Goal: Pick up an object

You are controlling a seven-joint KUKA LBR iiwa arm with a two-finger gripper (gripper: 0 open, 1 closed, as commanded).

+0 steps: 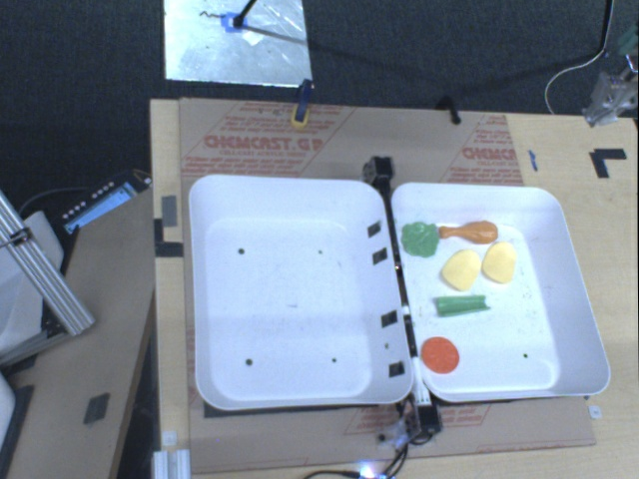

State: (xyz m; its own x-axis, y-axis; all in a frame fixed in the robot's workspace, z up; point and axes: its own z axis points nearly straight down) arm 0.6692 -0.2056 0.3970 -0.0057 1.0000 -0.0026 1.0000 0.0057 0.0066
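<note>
Two shallow white plastic bins sit side by side on the bench: the left bin [290, 292] and the right bin [569, 297]. In the right bin lie six small toy food pieces. One is a green leafy, ruffled piece [420, 239] near the bin's far left corner. One is an orange-brown drumstick-shaped piece [469, 233] just beside it. Two are pale yellow rounded pieces [461, 269] [499, 262], side by side. One is a flat green strip [460, 306]. One is a red-orange round disc [439, 355] near the near left corner.
</note>
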